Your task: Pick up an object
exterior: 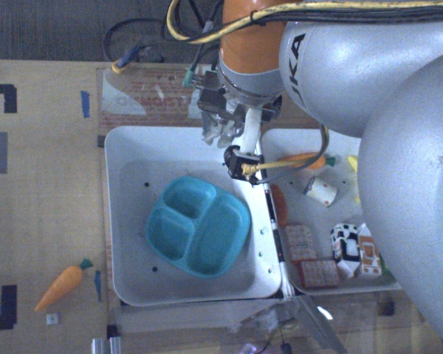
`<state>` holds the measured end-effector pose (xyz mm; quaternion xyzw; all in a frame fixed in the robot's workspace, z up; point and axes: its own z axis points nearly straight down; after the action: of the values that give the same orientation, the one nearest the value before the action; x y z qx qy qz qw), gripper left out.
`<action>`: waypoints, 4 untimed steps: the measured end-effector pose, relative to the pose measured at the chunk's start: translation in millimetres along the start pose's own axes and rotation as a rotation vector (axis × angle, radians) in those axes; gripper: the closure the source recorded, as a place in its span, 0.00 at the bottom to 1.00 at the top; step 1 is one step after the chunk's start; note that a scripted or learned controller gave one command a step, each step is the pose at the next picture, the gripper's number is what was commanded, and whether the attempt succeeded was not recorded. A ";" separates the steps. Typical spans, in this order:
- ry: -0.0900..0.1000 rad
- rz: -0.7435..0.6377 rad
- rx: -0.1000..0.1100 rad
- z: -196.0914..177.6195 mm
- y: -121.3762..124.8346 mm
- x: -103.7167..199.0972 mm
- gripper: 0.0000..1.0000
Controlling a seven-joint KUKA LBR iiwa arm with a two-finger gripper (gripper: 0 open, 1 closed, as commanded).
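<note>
Overhead, jaws (240,140), grip state unclear, hang near the bin's (125,198) far rim, beyond the teal tray (199,227).

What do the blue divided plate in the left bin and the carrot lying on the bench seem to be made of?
Blue divided plate: probably moulded plastic, with an even teal colour, soft sheen and rounded compartment walls. Carrot: likely a plastic or rubber toy, uniformly orange and smooth with a green top.

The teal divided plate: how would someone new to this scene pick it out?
Look in the left white bin. The teal divided plate lies on that bin's floor, below the pincer. It is the one teal thing and has three compartments.
</note>
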<state>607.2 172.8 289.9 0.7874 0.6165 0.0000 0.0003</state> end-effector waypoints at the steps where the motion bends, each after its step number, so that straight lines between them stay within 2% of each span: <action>1: -0.001 0.049 0.003 49.6 -16.7 -31.0 1.00; 2: 0.000 0.049 0.002 39.4 -16.4 -30.2 1.00; 3: 0.000 0.063 0.000 51.3 27.1 34.9 1.00; 4: 0.000 0.059 -0.002 40.6 26.9 36.5 1.00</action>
<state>642.1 201.8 249.3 0.8053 0.5928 0.0006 0.0009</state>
